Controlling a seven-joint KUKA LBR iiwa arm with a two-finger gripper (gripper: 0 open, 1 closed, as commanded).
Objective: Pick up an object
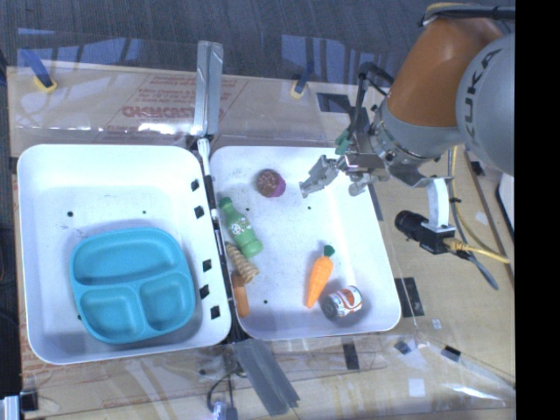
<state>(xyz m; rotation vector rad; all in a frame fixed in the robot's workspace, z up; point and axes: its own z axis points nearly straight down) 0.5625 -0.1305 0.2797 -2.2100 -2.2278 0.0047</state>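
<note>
On arm (490, 68): "KUKA"; gripper (337, 175) above right bin (381, 261).

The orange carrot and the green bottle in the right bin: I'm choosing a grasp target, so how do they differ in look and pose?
The orange toy carrot with a green top lies in open floor, right of the bin's centre; the green plastic bottle with a white label lies close beside the left wall. The carrot tapers to a point; the bottle is a blunt cylinder with a cap. Both lie flat, roughly lengthwise, in the right white bin.
</note>
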